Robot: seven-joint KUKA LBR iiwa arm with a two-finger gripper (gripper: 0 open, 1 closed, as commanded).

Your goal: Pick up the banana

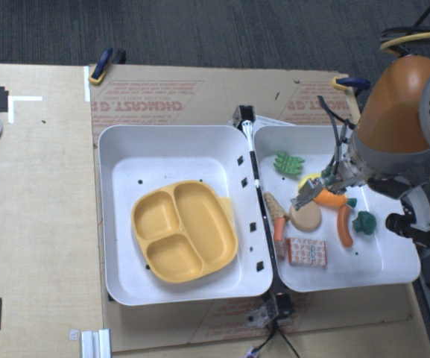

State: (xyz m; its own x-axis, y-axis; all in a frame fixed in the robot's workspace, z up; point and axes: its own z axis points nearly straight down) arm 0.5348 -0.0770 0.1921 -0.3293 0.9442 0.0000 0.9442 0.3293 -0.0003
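hovering in the right bin (393, 263), the gripper (309, 195) is seen above the banana (311, 181); its grip state cannot be told.

Reaching in from the right edge, the grey arm (393, 136) bulking large there, its orange band (397, 103) bulging as a rounded dome above the wrist. Angling down and leftward from that dome, the wrist tapering into dark cabling and a slim metal gripper (309, 192). Hanging low, tilted, with pale fingers (304, 198) pointing down and to the left. Standing too close together and too small in this slanted top view for telling a gap between them.
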